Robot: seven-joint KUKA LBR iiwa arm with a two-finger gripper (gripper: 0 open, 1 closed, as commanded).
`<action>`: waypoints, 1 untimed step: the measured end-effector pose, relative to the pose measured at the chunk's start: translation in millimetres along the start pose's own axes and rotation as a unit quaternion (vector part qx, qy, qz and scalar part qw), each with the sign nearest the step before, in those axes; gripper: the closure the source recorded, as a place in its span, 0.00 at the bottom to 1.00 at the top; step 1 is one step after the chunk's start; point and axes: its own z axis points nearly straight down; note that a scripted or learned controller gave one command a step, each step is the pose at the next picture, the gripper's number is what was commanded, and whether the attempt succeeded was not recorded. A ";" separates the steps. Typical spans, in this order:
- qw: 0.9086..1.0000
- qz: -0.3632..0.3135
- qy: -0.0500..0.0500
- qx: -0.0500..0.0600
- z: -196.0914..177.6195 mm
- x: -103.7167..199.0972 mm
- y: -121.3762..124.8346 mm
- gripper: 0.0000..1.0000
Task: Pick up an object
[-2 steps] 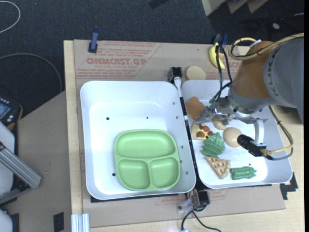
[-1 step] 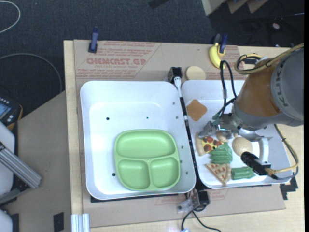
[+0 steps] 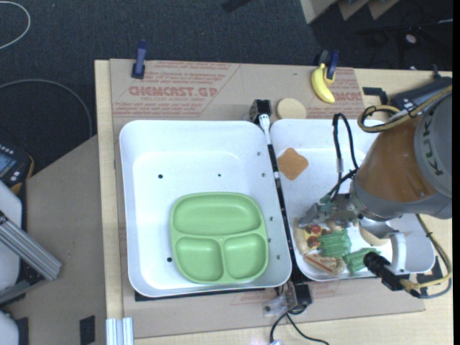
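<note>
1. Care mattered most at the two-finger gripper (image 3: 325, 216), which hung low in the right shallow white bin (image 3: 316, 139) over a heap of small toy food pieces in green, red and tan (image 3: 330, 246). I judge a good grasp there meant settling on one piece at the edge of the heap, rather than pressing into the middle, where several pieces lay touching.
2. How wide the jaws stood could not be told: the grey wrist hid them, and nothing could be seen held between them.
3. Just beyond the jaws, up the same bin, a flat brown hexagonal piece (image 3: 292, 164) lay alone, well apart from the heap; I judge it the easier target.
4. Across the rims to the jaws' far side, the left shallow white bin (image 3: 144, 149) held a pale green three-compartment plastic tray (image 3: 218, 236).
5. Farthest, outside the bins on the bench, lay a tan round disc (image 3: 291, 108) and a yellow toy banana (image 3: 323, 85).
</note>
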 end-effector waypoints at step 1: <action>1.000 -0.002 0.002 -0.001 -10.7 2.3 2.2 1.00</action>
